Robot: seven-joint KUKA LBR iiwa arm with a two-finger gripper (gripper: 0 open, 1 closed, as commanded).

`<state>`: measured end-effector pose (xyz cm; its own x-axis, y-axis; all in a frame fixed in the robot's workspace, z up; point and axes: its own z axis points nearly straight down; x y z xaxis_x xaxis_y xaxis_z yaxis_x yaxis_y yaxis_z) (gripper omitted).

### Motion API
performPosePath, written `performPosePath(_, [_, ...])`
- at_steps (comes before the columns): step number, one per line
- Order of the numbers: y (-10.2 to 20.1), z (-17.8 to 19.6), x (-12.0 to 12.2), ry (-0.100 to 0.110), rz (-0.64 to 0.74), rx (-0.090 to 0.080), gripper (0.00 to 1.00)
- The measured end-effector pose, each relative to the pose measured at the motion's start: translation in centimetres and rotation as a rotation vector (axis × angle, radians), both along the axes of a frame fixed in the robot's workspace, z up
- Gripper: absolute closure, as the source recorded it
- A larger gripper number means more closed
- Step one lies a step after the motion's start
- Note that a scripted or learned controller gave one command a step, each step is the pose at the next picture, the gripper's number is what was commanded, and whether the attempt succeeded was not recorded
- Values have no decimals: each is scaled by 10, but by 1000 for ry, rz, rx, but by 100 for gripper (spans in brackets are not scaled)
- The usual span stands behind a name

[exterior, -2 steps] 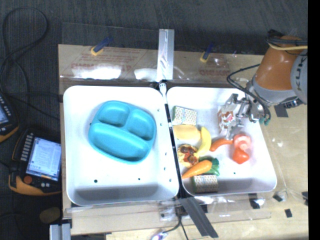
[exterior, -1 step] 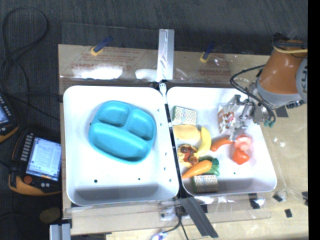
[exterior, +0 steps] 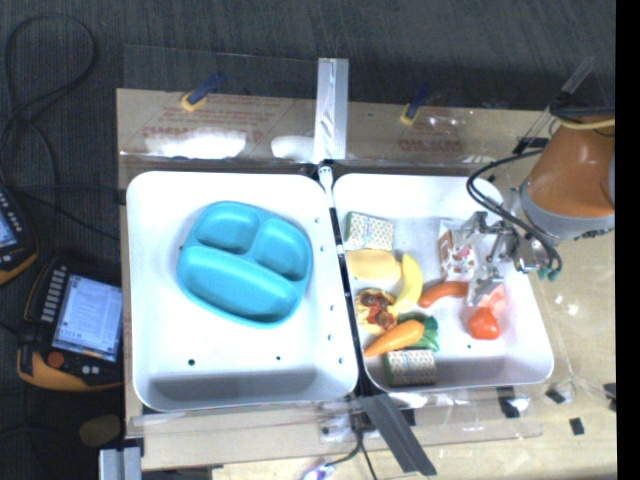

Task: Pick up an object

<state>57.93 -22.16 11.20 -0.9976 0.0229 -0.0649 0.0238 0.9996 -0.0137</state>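
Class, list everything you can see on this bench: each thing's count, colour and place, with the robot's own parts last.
shallow white plastic bins: two, white, side by side on the bench
blue three-compartment plastic plate: one, blue, in the left bin
yellow toy banana: one, yellow, right bin, middle
orange toy carrot: one, orange, right bin, near front
red toy strawberry-like piece: one, red, right bin, below the end effector
patterned small box: one, pale checked, right bin, back left
arm: one, grey with orange band, from the right
end effector: one, metallic, over the right bin

Dark carpet floor (exterior: 300,18), black cables (exterior: 40,78), handheld control pendant (exterior: 75,323) at left
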Motion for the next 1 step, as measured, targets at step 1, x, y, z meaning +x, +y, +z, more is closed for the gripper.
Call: performPosePath(1, [80, -23, 49, 48, -445, 29, 0])
